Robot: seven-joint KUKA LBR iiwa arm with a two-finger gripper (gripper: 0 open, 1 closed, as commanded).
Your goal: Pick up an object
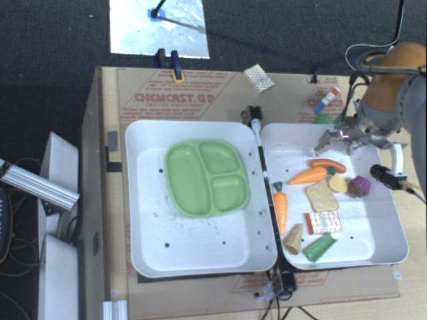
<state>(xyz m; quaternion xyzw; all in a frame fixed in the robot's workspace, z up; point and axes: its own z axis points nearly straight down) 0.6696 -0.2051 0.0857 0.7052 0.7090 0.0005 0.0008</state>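
Right bin (387, 245): claw (339, 139) low over rear edge.

arm (400, 92): grey rounded housing, right edge of frame
band: orange, upper right, above wrist
gripper (340, 139): silver metal parts, small, dark joints
cables: grey loops by orange band, thin black line running up

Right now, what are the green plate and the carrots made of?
The green plate looks like matte moulded plastic: even colour, soft rounded compartments. The carrots look like smooth toy plastic, uniformly orange with slight shine, though rubber is possible.
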